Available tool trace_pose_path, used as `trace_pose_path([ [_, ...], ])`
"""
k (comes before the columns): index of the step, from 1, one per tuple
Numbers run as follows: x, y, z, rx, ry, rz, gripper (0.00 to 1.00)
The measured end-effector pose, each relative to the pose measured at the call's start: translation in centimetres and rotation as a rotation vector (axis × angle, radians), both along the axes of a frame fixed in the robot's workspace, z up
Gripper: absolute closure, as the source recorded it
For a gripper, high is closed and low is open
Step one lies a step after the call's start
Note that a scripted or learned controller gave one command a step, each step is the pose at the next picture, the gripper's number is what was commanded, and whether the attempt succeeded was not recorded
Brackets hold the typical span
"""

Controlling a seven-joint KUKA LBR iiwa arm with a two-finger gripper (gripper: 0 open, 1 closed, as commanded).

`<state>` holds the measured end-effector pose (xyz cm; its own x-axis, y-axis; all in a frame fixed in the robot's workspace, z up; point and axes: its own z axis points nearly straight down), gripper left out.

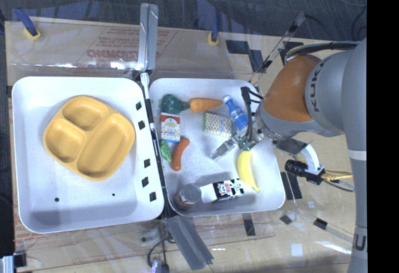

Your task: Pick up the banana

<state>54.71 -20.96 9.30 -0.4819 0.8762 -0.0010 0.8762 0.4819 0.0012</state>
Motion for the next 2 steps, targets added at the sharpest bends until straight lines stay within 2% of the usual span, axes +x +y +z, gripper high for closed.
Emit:
trace_pose_path([
  [1, -0.9, 2.8, -0.2, 0.002, 0.005, -0.108, 0.0],
  [2, -6.9, 0.6, -0.2, 0.011, 0.007, -0.266, 0.0],
])
